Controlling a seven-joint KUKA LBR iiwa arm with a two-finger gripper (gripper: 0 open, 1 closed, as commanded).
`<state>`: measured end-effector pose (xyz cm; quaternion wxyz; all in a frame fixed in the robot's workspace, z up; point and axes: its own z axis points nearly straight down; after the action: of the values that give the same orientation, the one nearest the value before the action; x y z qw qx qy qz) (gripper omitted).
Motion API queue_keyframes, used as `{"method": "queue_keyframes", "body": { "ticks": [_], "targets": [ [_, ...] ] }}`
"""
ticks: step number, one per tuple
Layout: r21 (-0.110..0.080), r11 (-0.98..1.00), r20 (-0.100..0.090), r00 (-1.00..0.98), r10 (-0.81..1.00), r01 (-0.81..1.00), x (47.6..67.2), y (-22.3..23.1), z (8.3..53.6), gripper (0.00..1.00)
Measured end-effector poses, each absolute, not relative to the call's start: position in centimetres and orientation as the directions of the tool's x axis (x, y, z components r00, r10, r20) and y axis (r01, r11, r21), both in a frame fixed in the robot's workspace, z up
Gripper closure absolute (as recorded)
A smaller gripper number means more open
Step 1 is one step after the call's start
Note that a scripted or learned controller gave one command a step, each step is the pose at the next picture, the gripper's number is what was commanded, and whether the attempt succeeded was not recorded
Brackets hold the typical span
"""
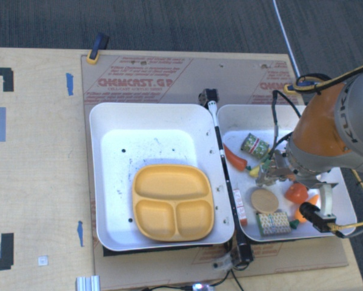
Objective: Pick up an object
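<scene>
Hovering: jaws (267, 176) above tan round disc (265, 200) | right bin (229, 117)

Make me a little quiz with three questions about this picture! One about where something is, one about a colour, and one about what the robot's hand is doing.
1. Where is the yellow tray with three sections?
A. In the left bin
B. In the right bin
C. On the wooden bench outside the bins

2. What colour is the long chilli-shaped toy by the wall between the bins?
A. Blue
B. Red-orange
C. White

3. Where is the gripper right now?
A. Over the left bin
B. Over the right bin, among the small things
C. Outside both bins, over the cardboard

Answers:
1. A: the tray lies on the floor of the left bin.
2. B: it is red-orange with a darker tip.
3. B: it sits above the round tan disc, near the green can.
</scene>
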<state>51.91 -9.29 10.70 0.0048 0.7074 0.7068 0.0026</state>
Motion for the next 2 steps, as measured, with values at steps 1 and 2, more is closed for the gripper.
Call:
{"method": "queue_keyframes", "body": {
  "ticks": [1, 2],
  "targets": [
    [0.010, -0.001, -0.003, 0.001, 1.000, 1.000, 51.9, -9.3, 10.7, 0.00],
    [0.003, 0.001, 0.001, -0.001, 1.000, 1.000, 51.0, -9.2, 8.6, 0.00]
  ]
}}
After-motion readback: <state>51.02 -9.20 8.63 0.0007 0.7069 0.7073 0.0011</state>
